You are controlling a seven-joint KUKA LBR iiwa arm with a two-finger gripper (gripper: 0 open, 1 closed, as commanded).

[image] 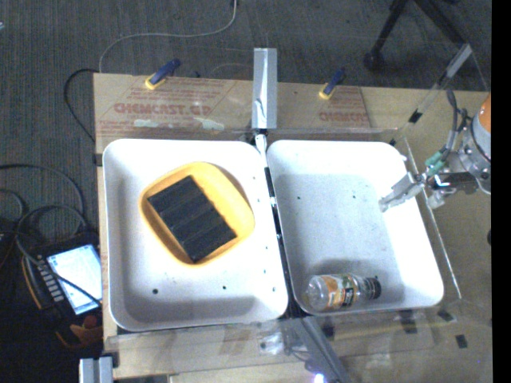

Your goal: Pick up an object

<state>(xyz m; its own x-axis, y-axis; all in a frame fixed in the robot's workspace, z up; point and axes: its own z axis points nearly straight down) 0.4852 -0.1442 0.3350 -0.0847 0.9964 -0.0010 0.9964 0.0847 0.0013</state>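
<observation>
The gripper [405, 188] was seen at the right of the frame, over the right edge of the right bin [335, 166]. Its jaws were read as parted to a moderate width, with one thin finger [393, 197] reaching down-left over the bin floor and the other tip just right of it near the bin wall. Nothing was seen between them. The fine detail was blurred, so the exact opening was not judged further.

The arm [479, 146] entered from the right edge, its orange band visible at the upper right.

Two candidate objects were noted. A clear plastic bottle [343, 290] lay on its side at the lower edge of the right bin, touching or nearly touching the near wall, well apart from the gripper. A yellow dish [198, 211] holding a dark ridged block [192, 216] sat in the middle of the left bin [128, 294].

The step in hand was judged to be the approach, with no grasp yet made. The bottle was judged the nearer target. For a sound grasp it was advised that the jaws be turned across the bottle's long axis, opened wider than its body, and lowered over its middle. Rolling and wall interference were noted as the main risks.
</observation>
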